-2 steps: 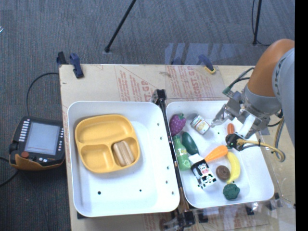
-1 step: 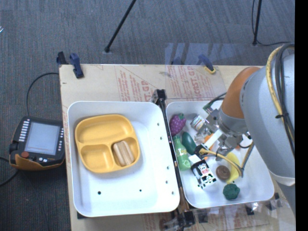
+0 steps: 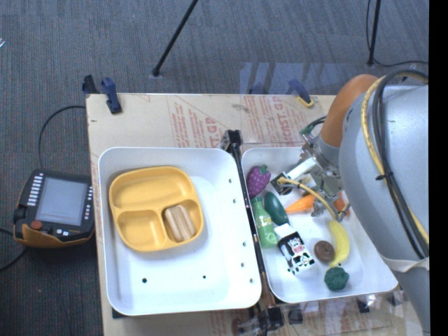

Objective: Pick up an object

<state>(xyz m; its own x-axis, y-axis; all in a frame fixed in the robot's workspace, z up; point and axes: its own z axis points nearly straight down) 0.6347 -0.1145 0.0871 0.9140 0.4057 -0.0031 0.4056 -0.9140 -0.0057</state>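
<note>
The right bin (image 3: 374, 275) holds several toy foods: purple grapes (image 3: 257, 180), a green bottle (image 3: 264, 224), a dark green vegetable (image 3: 276, 208), an orange carrot (image 3: 301, 204), a cow-patterned carton (image 3: 296, 252), a brown cookie (image 3: 323, 250), a yellow banana (image 3: 341, 241) and a green broccoli (image 3: 336, 278). My gripper (image 3: 323, 187) hangs low over the upper middle of this bin, just right of the carrot and above the banana. The wrist and arm cover its tip. Nothing is seen in its grasp.
The left bin (image 3: 175, 285) bears a yellow divided plate (image 3: 150, 177) with a brown bun (image 3: 179, 222) in its lower right compartment. The arm's bulk covers the right bin's right side. A pendant (image 3: 54, 208) lies on the floor to the left.
</note>
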